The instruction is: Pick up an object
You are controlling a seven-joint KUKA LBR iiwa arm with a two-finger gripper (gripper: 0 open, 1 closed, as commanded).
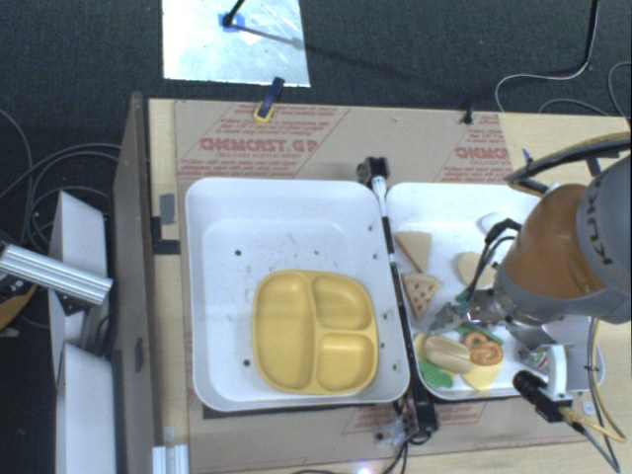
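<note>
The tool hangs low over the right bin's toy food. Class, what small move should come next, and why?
Probably a short, straight descent. The tool sits over the right bin, just above the cluster of toy food at its near edge, with nothing visibly between its tips. The pizza slice lies close to its left, so drifting sideways risks nudging that instead.

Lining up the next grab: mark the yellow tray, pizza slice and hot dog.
yellow tray (314,332): camera view, centre divider.
pizza slice (422,292): camera view, middle of its topping.
hot dog (446,354): camera view, bun middle.
</note>
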